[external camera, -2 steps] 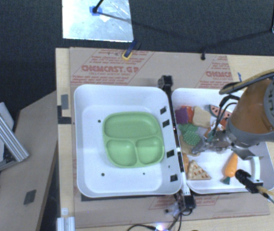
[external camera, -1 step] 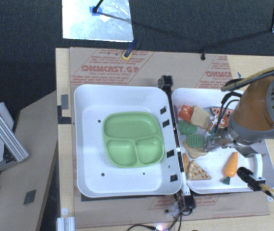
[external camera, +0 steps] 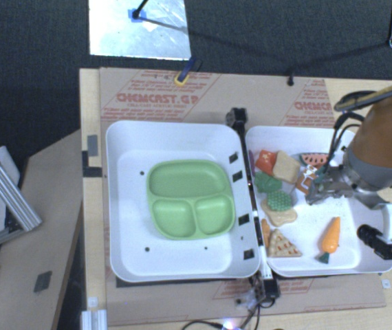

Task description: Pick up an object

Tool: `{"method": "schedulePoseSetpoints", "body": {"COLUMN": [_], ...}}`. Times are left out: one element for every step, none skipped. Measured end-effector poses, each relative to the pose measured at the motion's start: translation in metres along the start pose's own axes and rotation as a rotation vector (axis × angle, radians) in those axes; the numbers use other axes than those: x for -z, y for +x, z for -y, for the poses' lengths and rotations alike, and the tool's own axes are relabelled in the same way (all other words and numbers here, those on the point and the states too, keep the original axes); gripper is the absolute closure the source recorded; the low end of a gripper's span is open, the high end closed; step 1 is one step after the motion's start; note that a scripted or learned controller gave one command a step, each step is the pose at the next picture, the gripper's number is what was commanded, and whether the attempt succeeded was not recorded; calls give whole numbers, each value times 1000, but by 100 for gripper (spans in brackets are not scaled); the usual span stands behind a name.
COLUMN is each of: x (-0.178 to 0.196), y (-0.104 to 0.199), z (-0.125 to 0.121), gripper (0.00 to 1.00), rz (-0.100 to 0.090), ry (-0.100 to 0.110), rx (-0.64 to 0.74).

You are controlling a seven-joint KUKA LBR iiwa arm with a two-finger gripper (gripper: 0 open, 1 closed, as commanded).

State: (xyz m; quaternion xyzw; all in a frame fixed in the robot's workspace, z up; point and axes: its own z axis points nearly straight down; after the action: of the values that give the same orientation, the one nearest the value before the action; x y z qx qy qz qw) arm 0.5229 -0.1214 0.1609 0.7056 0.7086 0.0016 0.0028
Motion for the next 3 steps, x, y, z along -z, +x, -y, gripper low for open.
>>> {"method": "schedulePoseSetpoints", "body": {"x": [61,64,61], "y": [-8,-8,24], "z": [-1,-2,-35], "gripper": [100,100,100], "rz": [0,-1,-2], "ry": [1,3,2], "rx": [-1,-1,4]}}
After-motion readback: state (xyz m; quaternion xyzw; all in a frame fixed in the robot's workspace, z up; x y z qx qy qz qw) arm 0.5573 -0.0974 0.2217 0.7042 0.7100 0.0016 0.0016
